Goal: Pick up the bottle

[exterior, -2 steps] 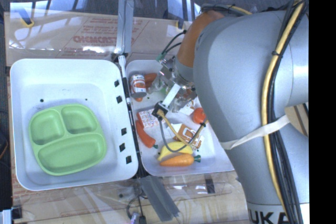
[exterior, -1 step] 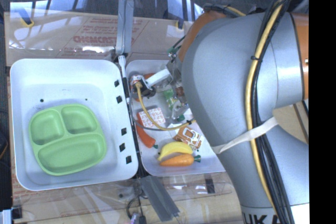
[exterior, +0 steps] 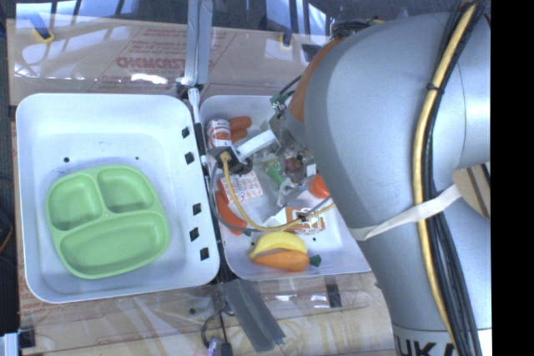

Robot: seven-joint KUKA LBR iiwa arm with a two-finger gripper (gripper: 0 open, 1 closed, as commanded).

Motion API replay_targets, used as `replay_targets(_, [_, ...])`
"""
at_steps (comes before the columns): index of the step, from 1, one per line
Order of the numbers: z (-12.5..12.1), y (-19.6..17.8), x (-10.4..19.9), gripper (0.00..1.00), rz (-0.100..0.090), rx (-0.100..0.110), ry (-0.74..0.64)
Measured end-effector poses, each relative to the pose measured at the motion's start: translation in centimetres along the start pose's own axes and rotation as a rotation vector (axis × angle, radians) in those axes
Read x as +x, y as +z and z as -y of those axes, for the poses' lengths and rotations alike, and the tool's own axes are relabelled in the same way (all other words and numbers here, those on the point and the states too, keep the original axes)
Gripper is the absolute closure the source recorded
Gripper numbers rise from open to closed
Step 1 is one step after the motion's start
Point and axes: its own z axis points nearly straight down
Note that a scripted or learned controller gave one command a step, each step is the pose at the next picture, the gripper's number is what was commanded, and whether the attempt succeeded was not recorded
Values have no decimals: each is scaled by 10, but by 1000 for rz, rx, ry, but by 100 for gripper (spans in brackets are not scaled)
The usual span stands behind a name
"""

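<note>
The bottle (exterior: 219, 132) is small, with an orange-brown label and a pale cap. It lies near the far left corner of the right bin (exterior: 350, 250), close to the wall between the bins. My gripper (exterior: 288, 169) hangs low over the middle of the right bin, to the right of the bottle and a little nearer the camera. The big grey arm covers much of it from the right. Nothing shows the bottle between its fingers; the bottle rests apart from the gripper.
An orange sausage-like piece (exterior: 240, 125) lies just right of the bottle. A red-orange piece (exterior: 227, 214) lies along the right bin's left wall. A yellow banana (exterior: 279, 243) and an orange carrot (exterior: 284, 261) sit at the front. The left bin (exterior: 33, 121) holds a green divided plate (exterior: 107, 219).
</note>
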Motion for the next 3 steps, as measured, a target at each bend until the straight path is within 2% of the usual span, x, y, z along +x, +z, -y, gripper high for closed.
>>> replay_targets(1, [2, -9, 0, 100, 5, 5, -9])
replay_targets(2, [39, -162, 37, 100, -3, -2, -60])
replay_targets(3, [39, -161, 37, 0, -2, -2, -60])
